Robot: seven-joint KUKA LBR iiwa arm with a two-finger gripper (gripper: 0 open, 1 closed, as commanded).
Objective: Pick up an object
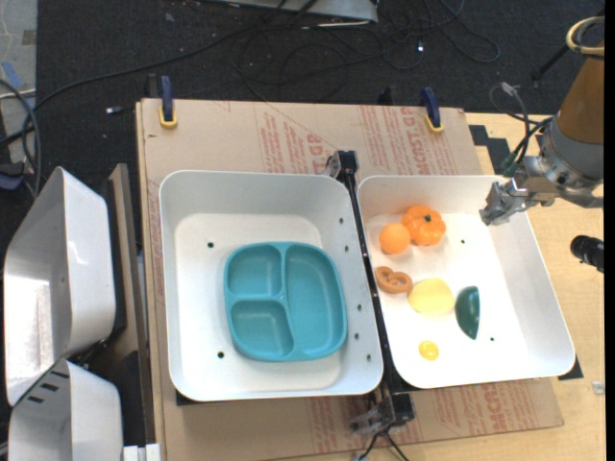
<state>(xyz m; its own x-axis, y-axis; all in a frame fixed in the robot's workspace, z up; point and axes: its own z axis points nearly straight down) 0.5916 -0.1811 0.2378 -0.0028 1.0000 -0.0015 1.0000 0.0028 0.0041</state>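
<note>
Cardboard-topped bench point(288, 137), two white bins point(183, 257) touching, seemingly

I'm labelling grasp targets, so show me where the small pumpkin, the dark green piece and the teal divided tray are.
small pumpkin point(424, 226): camera view, on its orange top.
dark green piece point(468, 312): camera view, at its middle.
teal divided tray point(284, 301): camera view, on the ridge between its compartments.

Grey arm (orange band above wrist) reaching from right, end effector point(500, 206) low

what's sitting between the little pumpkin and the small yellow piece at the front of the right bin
In the camera view, a pale yellow lemon lies between the pumpkin and the small yellow piece, with a brown pretzel just left of that line.
</note>
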